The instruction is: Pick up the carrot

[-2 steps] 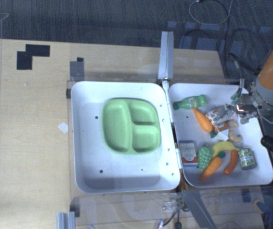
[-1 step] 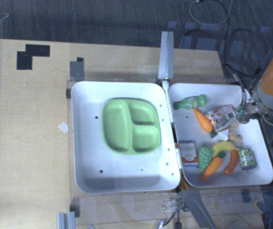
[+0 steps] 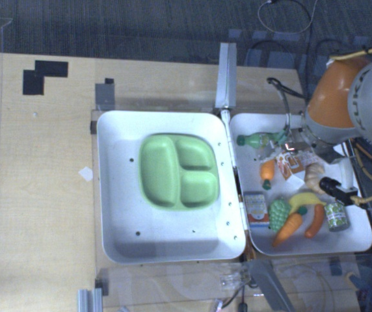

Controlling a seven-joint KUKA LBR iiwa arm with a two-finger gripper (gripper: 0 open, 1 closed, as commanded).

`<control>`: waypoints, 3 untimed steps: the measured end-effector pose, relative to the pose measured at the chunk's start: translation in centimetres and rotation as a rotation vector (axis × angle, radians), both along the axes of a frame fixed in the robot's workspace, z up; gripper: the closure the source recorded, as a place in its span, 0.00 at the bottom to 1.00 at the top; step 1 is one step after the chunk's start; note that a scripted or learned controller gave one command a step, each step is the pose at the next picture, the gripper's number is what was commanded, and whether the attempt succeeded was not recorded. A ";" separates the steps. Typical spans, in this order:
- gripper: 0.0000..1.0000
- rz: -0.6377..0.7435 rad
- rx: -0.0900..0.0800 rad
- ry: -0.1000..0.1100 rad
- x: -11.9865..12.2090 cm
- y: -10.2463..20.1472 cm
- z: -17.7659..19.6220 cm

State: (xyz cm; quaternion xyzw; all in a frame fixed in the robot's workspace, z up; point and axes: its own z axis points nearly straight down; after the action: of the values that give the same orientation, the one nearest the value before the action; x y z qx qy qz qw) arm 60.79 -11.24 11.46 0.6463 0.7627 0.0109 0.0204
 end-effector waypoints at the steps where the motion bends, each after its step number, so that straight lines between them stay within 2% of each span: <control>1: 0.00 -0.078 -0.005 -0.004 1.4 1.4 -0.6; 2: 0.00 0.021 -0.008 0.001 2.1 1.7 -0.7; 3: 0.00 0.227 -0.017 -0.005 1.2 1.0 -0.7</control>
State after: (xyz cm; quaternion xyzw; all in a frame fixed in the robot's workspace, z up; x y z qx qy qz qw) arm 62.02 -10.22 10.81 0.5555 0.8310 0.0084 0.0265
